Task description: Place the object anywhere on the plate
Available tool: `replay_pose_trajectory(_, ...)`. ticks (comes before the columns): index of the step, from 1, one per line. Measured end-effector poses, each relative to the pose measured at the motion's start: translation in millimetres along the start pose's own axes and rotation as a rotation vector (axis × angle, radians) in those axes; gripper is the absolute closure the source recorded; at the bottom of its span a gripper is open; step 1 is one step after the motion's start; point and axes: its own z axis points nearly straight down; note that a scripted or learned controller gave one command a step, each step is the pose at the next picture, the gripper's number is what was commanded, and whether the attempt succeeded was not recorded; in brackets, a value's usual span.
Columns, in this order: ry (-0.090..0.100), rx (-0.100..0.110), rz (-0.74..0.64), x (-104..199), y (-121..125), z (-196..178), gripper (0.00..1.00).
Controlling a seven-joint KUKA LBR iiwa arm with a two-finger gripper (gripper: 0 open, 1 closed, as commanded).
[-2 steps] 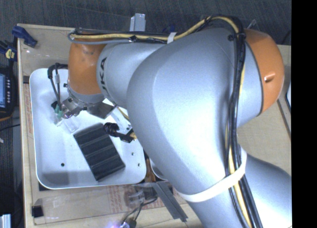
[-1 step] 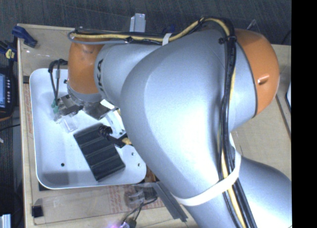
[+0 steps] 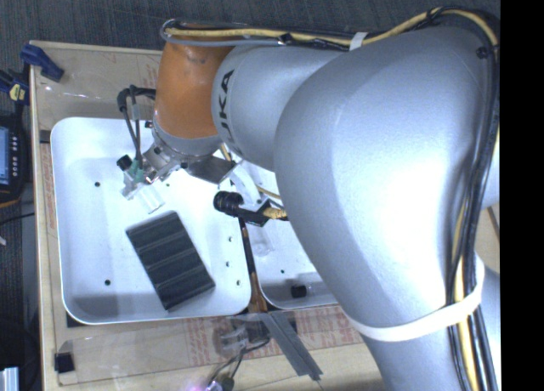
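Note:
A dark ribbed rectangular slab (image 3: 170, 259) lies flat in the left bin (image 3: 61, 211), toward its front, turned at a slant. My gripper (image 3: 141, 185) hangs over the same bin just behind the slab's far left corner, a short gap away from it. The gripper's tip looks pale and translucent against the white floor, and I cannot make out anything held in it. The grey arm with its orange band (image 3: 187, 83) reaches in from the right and hides most of the right bin.
A strip of the right bin (image 3: 293, 300) shows under the arm, with a small black piece (image 3: 297, 290) on its floor. Cables and a black connector (image 3: 228, 203) hang over the divide between bins. Clamps and hardware sit on the wooden bench (image 3: 153, 347).

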Motion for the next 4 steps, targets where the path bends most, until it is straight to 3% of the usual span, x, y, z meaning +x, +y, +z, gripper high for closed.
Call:
replay_pose_trajectory(1, 0.003, 0.003, -0.218, 56, -68, 47, 1.0)
replay_pose_trajectory(2, -0.002, -0.003, -0.439, 72, -68, -39, 1.0)
replay_pose_trajectory(3, 0.002, 0.004, -0.038, 48, -115, 31, 1.0)
replay_pose_trajectory(4, -0.003, -0.003, -0.35, -39, -173, -40, 1.0)
